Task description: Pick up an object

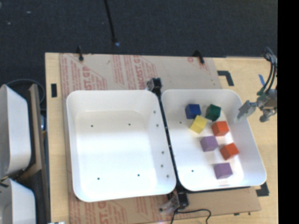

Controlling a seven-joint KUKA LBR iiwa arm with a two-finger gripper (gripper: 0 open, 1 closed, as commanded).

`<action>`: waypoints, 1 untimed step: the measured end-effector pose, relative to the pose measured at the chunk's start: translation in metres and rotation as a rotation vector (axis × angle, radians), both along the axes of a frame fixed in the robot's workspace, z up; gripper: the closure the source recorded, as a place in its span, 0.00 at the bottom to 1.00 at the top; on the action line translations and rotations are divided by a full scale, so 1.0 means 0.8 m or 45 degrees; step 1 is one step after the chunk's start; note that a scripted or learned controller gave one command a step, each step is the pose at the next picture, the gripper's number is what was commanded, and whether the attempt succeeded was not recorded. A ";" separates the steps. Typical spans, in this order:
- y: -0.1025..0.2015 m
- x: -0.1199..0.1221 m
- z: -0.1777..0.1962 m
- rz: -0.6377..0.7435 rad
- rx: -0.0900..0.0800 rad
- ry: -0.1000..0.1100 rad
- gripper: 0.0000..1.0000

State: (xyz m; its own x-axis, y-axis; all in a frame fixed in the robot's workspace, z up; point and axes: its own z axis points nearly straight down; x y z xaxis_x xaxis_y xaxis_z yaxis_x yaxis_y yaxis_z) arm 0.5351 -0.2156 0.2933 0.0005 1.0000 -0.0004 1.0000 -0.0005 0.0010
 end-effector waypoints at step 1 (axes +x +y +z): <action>0.074 0.057 -0.127 0.005 0.004 0.011 0.00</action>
State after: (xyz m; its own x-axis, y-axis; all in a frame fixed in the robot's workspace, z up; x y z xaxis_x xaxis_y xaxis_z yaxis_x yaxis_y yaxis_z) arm 0.5807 -0.1562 0.1915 -0.0037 1.0000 0.0027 1.0000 0.0037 -0.0076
